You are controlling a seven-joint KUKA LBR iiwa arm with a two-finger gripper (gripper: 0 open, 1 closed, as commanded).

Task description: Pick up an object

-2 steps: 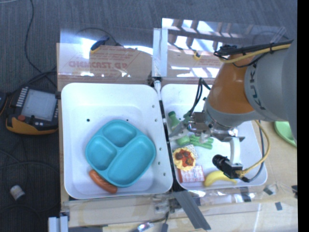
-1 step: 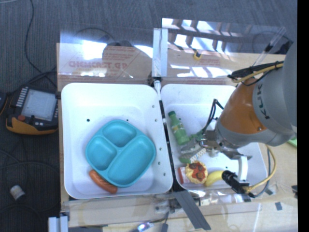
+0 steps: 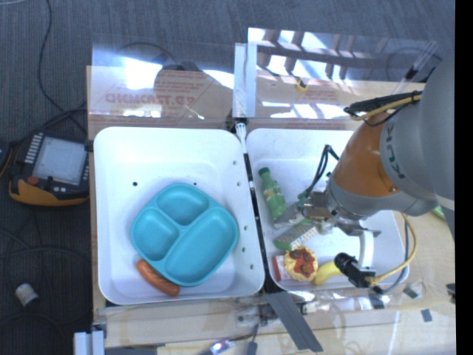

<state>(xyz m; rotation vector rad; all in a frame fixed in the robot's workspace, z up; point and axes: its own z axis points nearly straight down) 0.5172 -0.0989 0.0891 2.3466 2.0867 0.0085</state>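
Counting by type gives two white bins, one blue plate, one sausage, one green bottle, one grey grater-like piece, one pizza slice and one banana.

The left bin holds the plate, a three-compartment dish lying flat near the bin's centre. The sausage, orange-red, lies just beside the plate's lower-left edge, near the bin's front wall.

The right bin holds the remaining four items, all along its left and front sides. The bottle lies flat near the left wall, cap toward the back. The grey piece, flat with a dotted face, lies tilted below the bottle. The pizza slice, red and yellow on top, rests near the front wall, and the banana touches its right side.

The gripper sits over the right bin, just above the grey piece and right of the bottle. Jaw opening cannot be told from this view, and no item is visibly between them.
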